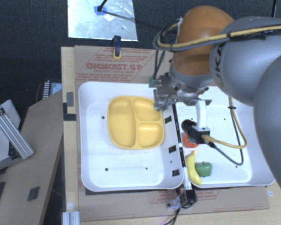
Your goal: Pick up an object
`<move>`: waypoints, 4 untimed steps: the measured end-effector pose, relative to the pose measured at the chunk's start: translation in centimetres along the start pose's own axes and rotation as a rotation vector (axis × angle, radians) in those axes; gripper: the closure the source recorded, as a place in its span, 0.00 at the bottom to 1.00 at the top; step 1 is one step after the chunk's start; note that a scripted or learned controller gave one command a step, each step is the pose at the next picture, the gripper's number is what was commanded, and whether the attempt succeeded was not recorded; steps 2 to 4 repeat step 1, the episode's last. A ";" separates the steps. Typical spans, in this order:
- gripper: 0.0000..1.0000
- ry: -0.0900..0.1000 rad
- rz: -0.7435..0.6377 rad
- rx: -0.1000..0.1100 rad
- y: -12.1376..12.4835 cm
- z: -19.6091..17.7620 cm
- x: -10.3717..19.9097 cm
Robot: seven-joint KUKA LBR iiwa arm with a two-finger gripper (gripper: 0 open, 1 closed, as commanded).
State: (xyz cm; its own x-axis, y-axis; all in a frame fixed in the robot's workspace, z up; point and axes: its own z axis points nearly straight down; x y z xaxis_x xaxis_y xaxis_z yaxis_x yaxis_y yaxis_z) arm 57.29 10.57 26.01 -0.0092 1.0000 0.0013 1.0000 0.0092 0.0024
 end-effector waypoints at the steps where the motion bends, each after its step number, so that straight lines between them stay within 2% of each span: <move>1: 0.00 -0.001 0.005 0.001 0.0 0.0 -0.3; 4: 0.00 -0.001 0.005 0.001 0.0 0.0 -0.3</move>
